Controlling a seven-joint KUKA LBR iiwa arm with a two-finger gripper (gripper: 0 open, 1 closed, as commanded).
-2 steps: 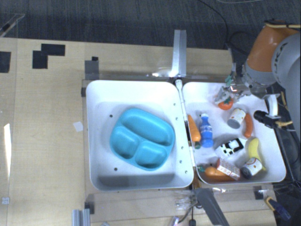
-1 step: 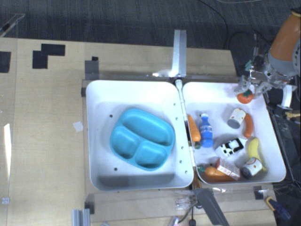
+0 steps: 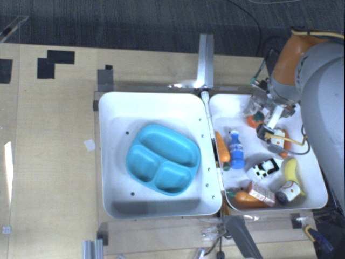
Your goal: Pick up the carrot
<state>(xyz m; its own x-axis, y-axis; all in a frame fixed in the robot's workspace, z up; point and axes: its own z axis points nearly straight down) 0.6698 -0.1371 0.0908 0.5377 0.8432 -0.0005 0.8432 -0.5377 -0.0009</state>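
Now the arm hangs over the right bin, carrot not yet taken.

Biggest first: the grey arm [image 3: 318,96] comes in from three o'clock, and the left bin [image 3: 116,144] carries a blue divided plate [image 3: 161,158] at its centre. In the right bin [image 3: 318,196], the carrot [image 3: 222,149] lies lengthwise along the nine o'clock wall, just beside a small blue bottle [image 3: 235,150]. A banana [image 3: 291,171] sits toward four o'clock, a black-and-white toy [image 3: 265,169] near centre. The gripper [image 3: 264,117] hovers at twelve o'clock, near a small orange piece [image 3: 252,121]; whether its pincer is wide or narrow I cannot tell. I judge the carrot light, stiff and smooth, maybe slippery; the mid-body looks best to pinch, though wall and bottle crowd both sides.
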